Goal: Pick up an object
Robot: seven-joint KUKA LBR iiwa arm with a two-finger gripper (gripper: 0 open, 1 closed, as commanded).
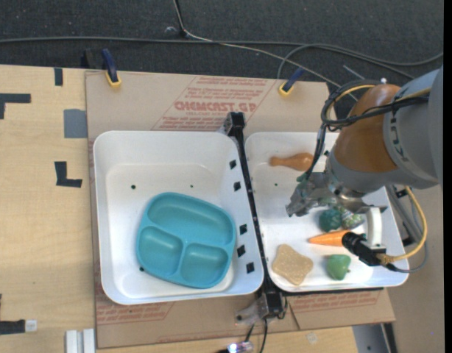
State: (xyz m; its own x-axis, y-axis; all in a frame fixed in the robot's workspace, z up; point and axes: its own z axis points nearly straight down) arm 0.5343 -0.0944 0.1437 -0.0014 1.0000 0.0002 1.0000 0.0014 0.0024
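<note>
1. Bread slice (292, 264) lies lower centre in the right bin (285, 144), beside the carrot (330, 238).
2. Gripper (308, 199) hovers above them; whether its fingers are spread, I cannot tell.
3. Centre over one item before descending.

Light wood bench (34, 219) is carrying a brown cardboard sheet (204, 101) w/ red print, lying flat & held at the far edge by two clamps, blue-handled (110, 68) at left & yellow-tipped (288, 85) at right. Two shallow white bins are sitting on the cardboard, touching side by side: left bin (112, 197) & right bin (274, 142). Black tape marks (64, 173) are sticking to the bare wood left of the cardboard.
</note>
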